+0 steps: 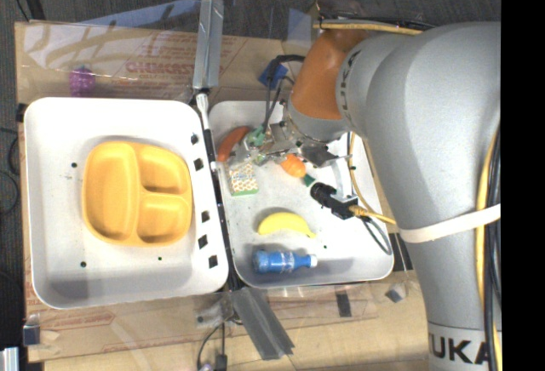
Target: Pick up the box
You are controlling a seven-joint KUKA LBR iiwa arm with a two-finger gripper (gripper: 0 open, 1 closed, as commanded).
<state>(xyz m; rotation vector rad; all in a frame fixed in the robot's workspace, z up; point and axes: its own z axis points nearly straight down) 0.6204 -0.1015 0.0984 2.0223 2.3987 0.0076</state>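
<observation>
The grey arm [443,191] fills the right side, its thick body running from the near right corner up and over the right bin [375,263], with the orange band [319,80] at the far end where the wrist bends down into the bin's far half. The gripper [271,142] sits low over that far part of the bin, among cables and metal fittings; whether it is spread or closed, and whether it has anything, cannot be told from here.

Taking the right bin as the landmark: nearest the viewer, along its near wall, lies a blue bottle [283,260] on its side, its long axis running left to right. Just beyond it, toward the middle, is a yellow banana [285,225], curved with its ends pointing toward the near wall. Farther in, by the bin's left wall, lies the box [243,179], small and flat with a dotted pattern, its long axis tilted slightly from the left wall, running near to far. It lies just below the gripper; whether they touch is unclear. An orange piece [294,166] lies to its right, and a red-orange object [231,142] near the far-left corner.

Left of this bin, the other bin [51,276] holds a yellow divided tray [136,191].
</observation>
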